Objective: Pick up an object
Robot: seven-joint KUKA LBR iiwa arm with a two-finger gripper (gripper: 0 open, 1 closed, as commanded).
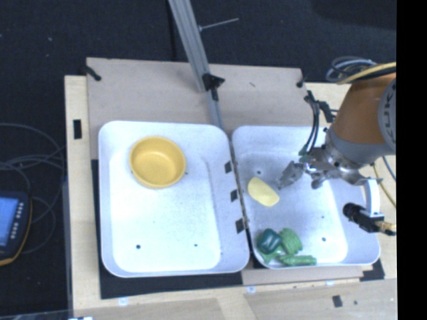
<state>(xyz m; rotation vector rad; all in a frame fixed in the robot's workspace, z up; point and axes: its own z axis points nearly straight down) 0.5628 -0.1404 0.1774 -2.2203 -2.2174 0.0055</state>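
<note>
Pale yellow lump [263, 193] lying loose on the floor of the right-hand white bin [333, 235], right of centre frame, with the gripper [293, 173] just up and right of it, apparently clear of it and holding nothing; whether spread or pressed together, cannot tell. Lower in the same bin, green pieces [283, 245] against the bottom wall; left-hand bin [167, 245] carrying a yellow bowl [157, 161] toward its upper left. Both bins seated on a pale wooden bench [160, 79], dark floor around it, a handheld screen [12, 222] at the frame's left edge.
</note>
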